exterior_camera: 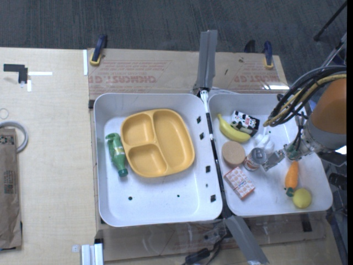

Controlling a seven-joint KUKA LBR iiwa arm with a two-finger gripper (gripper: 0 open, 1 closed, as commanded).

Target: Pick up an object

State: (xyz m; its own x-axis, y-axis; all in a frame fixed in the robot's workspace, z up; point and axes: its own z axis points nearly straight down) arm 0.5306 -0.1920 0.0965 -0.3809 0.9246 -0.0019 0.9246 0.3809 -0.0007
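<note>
In the right bin (322, 200), my gripper (271, 159) hangs low near the middle, reaching in from the right. Just to its left stands a small silver and red can (254, 159), touching or nearly touching the gripper tip. An orange carrot (292, 175) and a yellow lemon (301, 198) lie to the lower right of the gripper. A banana (231, 130) and a black-and-white carton (245, 121) rest at the back of that bin. A tan round disc (233, 153) and a red-and-white box (239, 182) sit at the bin's left side.
The left bin (149, 208) holds a yellow divided plate (157, 143) and a green bottle (117, 154) along its left side. A grey divider bar (207, 59) stands behind the bins. Black and yellow cables (298, 95) arc above the right bin's far corner.
</note>
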